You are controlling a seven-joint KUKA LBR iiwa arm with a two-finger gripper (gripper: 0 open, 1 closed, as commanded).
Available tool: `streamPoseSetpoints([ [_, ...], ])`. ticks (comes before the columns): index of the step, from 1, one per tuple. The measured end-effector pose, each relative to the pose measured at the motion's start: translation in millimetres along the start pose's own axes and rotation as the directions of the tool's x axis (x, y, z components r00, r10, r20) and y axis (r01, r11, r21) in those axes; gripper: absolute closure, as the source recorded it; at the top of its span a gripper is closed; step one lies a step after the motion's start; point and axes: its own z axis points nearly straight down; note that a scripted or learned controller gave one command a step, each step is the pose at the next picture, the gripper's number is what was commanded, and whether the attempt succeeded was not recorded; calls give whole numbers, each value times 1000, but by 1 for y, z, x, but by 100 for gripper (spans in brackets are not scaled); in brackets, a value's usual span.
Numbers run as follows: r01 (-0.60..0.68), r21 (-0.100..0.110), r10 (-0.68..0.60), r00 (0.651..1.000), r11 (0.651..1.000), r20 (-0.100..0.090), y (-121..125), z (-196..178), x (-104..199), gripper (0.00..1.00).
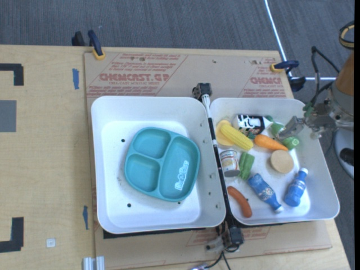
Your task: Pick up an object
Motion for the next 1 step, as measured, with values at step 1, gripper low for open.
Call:
streamPoseSetpoints([
  [1,-102,-4,102,995,995,0,13,111,39,0],
])
